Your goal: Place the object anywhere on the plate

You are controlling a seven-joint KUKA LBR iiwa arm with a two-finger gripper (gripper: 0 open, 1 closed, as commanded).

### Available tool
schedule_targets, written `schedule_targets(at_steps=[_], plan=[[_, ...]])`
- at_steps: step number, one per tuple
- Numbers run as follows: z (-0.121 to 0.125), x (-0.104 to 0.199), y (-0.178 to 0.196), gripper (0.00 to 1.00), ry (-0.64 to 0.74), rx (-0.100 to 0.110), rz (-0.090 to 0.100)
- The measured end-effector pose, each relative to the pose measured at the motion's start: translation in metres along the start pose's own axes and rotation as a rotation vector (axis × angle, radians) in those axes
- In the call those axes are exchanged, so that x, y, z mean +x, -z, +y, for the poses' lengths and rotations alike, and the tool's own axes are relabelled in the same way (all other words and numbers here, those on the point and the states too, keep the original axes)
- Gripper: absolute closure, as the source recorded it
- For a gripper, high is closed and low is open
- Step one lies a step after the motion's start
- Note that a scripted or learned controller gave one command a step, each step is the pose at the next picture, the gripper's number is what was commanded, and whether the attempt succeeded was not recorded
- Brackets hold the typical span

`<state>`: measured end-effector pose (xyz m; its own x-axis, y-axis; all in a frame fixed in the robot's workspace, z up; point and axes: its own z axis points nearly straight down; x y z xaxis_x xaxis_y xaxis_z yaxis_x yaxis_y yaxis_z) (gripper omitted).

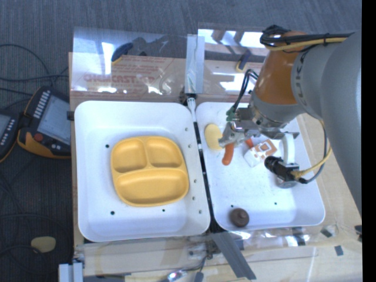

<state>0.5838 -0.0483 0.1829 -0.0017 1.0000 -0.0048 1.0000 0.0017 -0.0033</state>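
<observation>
Camera view shows my gripper (pixel 230 138) low over the orange carrot (pixel 227 154), whether gripping I cannot tell, yellow plate (pixel 150 170) waiting in the other bin.

Bright, even overhead light; glare on clear plastic panels (pixel 141 51) behind bins; img slightly soft, shadows faint.

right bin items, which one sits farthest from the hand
The dark brown round piece near the right bin's front edge, alone. The pale yellow piece, orange piece and white-and-orange piece cluster beside the hand.
</observation>
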Motion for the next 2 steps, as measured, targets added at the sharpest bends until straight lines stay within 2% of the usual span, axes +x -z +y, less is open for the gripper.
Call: schedule_targets(at_steps=[1,2], plan=[[-0.0712,0.1045,-0.0004,1.0,0.001,0.003,0.004],[-0.0712,0.1041,-0.0004,0.0,0.0,0.003,0.004]])
